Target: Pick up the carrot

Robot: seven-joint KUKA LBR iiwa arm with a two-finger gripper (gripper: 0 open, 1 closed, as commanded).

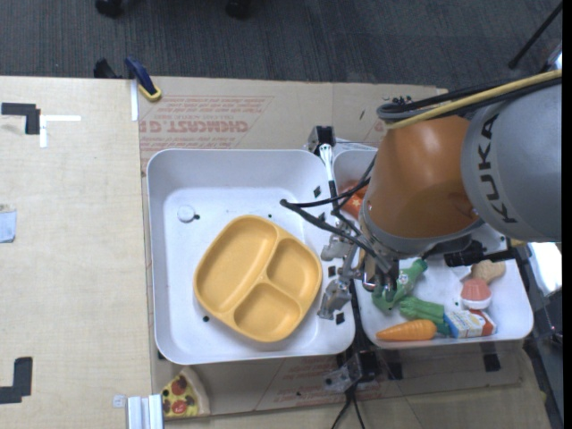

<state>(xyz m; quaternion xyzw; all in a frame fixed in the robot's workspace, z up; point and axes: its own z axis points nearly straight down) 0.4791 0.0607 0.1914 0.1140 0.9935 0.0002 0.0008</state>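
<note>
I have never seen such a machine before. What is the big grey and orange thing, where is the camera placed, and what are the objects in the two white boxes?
The grey and orange thing is a robot arm, reaching in from the right. The one camera looks down from above the bench. The left white bin holds a yellow divided plate. The right bin holds toy food: an orange carrot near the front, something green, a small carton. The gripper hangs over the wall between the bins. The carrot lies loose in the bin.

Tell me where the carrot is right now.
The carrot lies in the right bin, near its front edge, just left of the small carton and below the green toy.
</note>
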